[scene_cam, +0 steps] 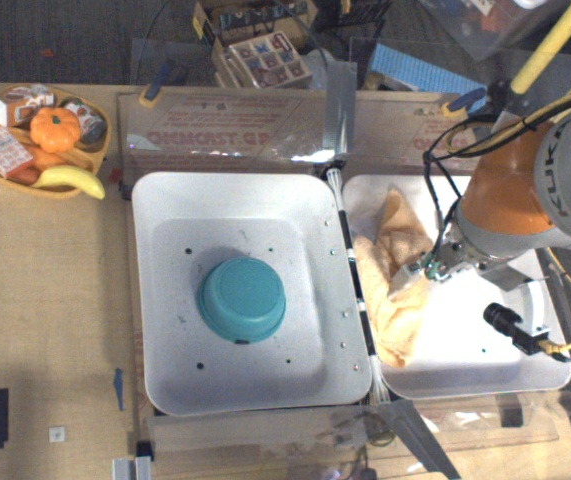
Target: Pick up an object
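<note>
Crumpled tan cloth (393,286) in right bin (485,366): judged soft, light, best pinched at a raised fold; claw (433,268) state cannot be told

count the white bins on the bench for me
2. The left bin holds a teal bowl; the right bin holds a tan cloth, beneath the arm.

We see two white bins side by side. The left bin (165,218) holds a teal bowl (243,299), upside down. In the right bin (465,353) lies a crumpled yellow-tan cloth (393,288) along its left wall. The gripper (433,268) is down at the cloth's right edge. A basket (35,140) with a banana (70,179) sits on the bench, far left.
</note>
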Motion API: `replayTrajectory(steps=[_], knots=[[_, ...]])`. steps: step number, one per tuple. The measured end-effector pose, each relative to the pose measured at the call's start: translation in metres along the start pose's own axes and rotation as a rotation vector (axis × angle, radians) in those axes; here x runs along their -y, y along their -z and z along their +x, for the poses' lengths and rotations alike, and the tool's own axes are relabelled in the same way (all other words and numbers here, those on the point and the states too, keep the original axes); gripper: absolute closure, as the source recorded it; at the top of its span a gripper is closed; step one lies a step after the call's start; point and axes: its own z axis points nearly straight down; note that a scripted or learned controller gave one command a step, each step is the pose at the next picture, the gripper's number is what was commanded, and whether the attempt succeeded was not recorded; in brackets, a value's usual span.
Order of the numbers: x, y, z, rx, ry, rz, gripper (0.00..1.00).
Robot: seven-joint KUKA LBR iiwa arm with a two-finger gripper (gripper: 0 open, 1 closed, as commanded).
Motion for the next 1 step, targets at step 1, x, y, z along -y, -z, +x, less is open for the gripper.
replayTrajectory(steps=[1], knots=[[-0.0007, 0.0106, -0.0009, -0.001, -0.003, -0.004, 1.0]])
